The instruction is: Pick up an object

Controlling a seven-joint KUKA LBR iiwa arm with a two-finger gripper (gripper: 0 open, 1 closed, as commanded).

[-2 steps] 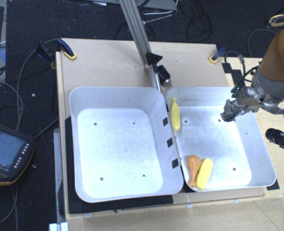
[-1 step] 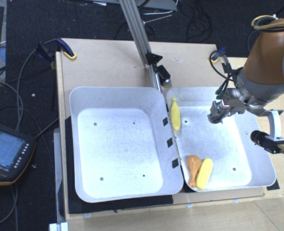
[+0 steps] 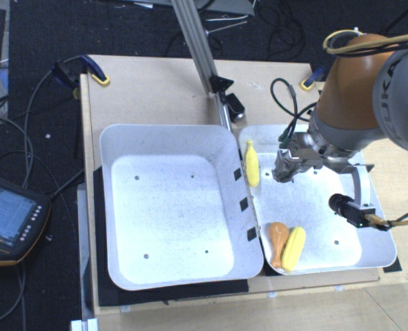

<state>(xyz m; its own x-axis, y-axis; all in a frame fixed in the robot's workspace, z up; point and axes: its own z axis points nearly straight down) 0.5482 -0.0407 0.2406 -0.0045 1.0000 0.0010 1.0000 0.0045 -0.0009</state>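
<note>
**Item 1.** Bench (image 3: pixel 155 88): pale wooden top bearing two shallow white bins side by side. We note a blue and yellow clamp (image 3: pixel 93 71) at its 10 o'clock corner.

**Item 2.** Left bin (image 3: pixel 169 205): white, with a speckled floor. Its right rim overlaps the rim of its neighbour.

**Item 3.** Right bin (image 3: pixel 321 216): white, and it holds all three loose pieces listed below.

**Item 4.** Long yellow piece (image 3: pixel 251 164): it lies at about 10 o'clock in the right bin, lengthwise along the left wall and close against it.

**Item 5.** Orange piece (image 3: pixel 278 238): it lies at about 7 o'clock in the right bin, near the front left corner.

**Item 6.** Short yellow piece (image 3: pixel 293 248): it touches the orange piece on that piece's 3 o'clock side, and both lie at a similar slant.

**Item 7.** Arm (image 3: pixel 397 109): grey with an orange band, reaching in from 3 o'clock.

**Item 8.** Gripper (image 3: pixel 284 168): it is over the upper part of the right bin, at 3 o'clock from the long yellow piece, near it but apart. It is at 12 o'clock from the orange piece and well apart from it. We cannot tell whether the pincer is apart or together.

**Item 9.** Metal rail (image 3: pixel 197 40): it slants from 12 o'clock down to the point where the two bins meet.

**Item 10.** Handheld controller (image 3: pixel 7 216): it sits off the bench at 9 o'clock, on the dark floor, with its screen lit.
</note>
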